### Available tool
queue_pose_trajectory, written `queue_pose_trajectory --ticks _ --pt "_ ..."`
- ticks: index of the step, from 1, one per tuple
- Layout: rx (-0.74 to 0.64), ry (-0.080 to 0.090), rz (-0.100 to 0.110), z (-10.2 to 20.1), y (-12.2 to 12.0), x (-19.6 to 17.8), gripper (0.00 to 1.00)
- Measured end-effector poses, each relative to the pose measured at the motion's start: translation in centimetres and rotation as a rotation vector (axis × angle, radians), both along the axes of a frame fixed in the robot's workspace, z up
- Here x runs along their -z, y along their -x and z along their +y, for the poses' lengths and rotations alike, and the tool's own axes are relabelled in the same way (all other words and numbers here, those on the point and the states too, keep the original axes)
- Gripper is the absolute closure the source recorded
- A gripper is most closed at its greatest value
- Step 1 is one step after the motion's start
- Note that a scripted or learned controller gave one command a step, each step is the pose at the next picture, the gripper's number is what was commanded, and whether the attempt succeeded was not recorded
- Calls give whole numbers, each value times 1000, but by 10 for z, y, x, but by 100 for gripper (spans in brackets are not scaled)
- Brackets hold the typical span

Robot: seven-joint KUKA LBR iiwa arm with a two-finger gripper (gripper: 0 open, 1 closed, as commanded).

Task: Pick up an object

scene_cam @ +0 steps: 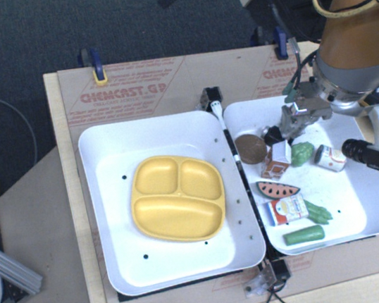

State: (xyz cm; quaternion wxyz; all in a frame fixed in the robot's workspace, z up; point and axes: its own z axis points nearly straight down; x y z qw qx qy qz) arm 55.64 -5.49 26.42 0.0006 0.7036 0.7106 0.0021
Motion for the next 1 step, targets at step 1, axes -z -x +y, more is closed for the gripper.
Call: queue_pose_trajectory --ticks 1 --pt "2 -1 12 70 -12 59 100"
